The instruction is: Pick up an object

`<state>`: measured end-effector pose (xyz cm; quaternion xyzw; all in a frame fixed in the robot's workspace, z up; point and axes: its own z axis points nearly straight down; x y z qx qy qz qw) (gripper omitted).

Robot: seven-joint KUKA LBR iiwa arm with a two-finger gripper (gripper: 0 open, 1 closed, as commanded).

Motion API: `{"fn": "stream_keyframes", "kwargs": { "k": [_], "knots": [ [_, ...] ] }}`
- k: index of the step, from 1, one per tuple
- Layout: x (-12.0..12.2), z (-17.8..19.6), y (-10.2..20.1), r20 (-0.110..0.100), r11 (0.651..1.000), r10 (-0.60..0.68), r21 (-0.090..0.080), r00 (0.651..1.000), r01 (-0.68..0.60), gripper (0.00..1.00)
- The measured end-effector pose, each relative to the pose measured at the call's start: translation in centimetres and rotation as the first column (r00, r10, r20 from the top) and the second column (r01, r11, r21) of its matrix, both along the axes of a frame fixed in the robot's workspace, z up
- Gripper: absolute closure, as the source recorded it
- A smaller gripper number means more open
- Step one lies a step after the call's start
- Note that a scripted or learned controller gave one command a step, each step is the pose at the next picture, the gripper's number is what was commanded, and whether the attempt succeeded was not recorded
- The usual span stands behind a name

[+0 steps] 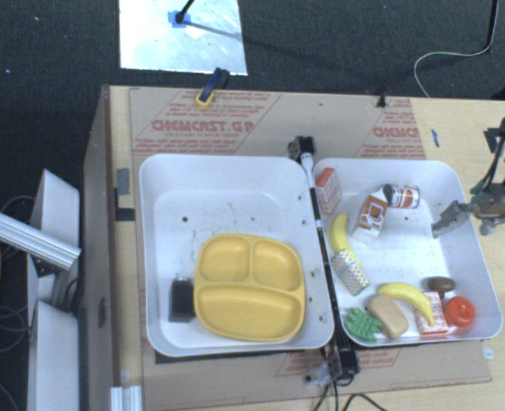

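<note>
we see the gripper (451, 219) reaching in low over the right edge of the right bin (471, 255), above bare floor, touching nothing; we cannot tell its grasp. the soda can (402, 197) lies near the bin's far edge, the tomato (460, 312) in its near right corner.

The two white bins (235, 178) look like smooth, slightly glossy plastic, and the yellow divided plate (250, 286) in the left one is matt plastic. Under them the tabletop (235, 118) is covered by a tan, paper-like sheet with red print. Right of the plate, the banana (404, 294) and tomato (460, 312) look smooth and shiny like plastic, the small can (402, 197) metallic.
</note>
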<state>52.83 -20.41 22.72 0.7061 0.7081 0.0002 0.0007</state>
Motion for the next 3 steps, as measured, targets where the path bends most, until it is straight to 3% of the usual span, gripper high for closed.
{"fn": "stream_keyframes", "kwargs": {
  "k": [1, 2, 3],
  "knots": [
    [7.2, -4.7, 3.9, 0.001, 1.000, 0.001, 0.001, 1.000, -0.001, 0.00],
    [11.6, -11.5, 8.1, -0.006, 1.000, 0.000, 0.002, 1.000, 0.001, 0.00],
    [11.8, -10.3, 8.0, 0.003, 1.000, 0.003, -0.001, 1.000, -0.003, 1.00]
  ]
}}
